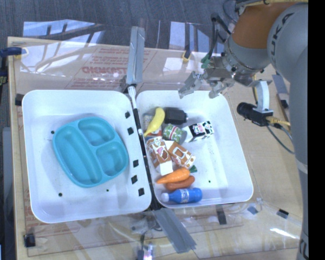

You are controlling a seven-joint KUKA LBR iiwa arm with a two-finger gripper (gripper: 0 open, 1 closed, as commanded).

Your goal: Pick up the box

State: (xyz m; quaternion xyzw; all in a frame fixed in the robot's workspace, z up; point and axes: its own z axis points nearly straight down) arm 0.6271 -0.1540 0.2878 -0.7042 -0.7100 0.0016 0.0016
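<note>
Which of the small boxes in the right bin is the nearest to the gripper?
The black-and-white cow-patterned box, lying closest below the gripper. The two brown-and-white boxes lie lower, near the carrot.

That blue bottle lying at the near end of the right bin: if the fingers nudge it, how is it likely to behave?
The blue bottle lies on its side, so a sideways nudge would probably roll it. It looks like a small toy, likely light. It rests against the carrot, which may block rolling that way; its smooth round body could slip from a pinch.

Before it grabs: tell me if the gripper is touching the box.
Apart. The camera view shows the gripper above the bin's far rim, bare white floor between it and the box.
</note>
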